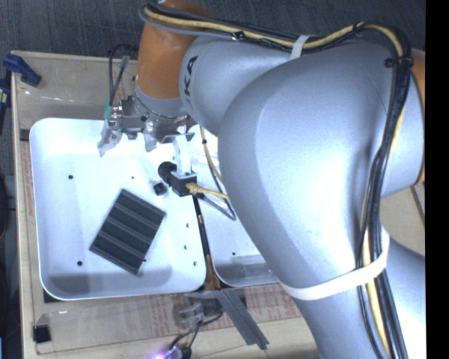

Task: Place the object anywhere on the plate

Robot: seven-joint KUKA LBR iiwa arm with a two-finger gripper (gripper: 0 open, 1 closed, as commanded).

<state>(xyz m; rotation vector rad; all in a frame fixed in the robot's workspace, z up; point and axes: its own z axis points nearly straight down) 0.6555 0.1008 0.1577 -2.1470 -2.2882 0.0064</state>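
A dark grey ribbed rectangular plate (128,230) lies flat on the floor of the left bin (52,200), towards its front. My gripper (129,142) hangs over the back part of that bin, above and behind the plate. Its two silver fingers (106,142) are spread, with bare white bin floor between them. A small dark object (159,188) sits on the bin floor just right of the plate's far corner, below the gripper. Next to it a black and yellow fitting (176,179) hangs on the arm's cable.
The grey arm (307,163) covers most of the right bin (243,275). A blue clamp (21,67) sits at the bench's back left corner. Cables and a bracket (209,313) lie at the front edge.
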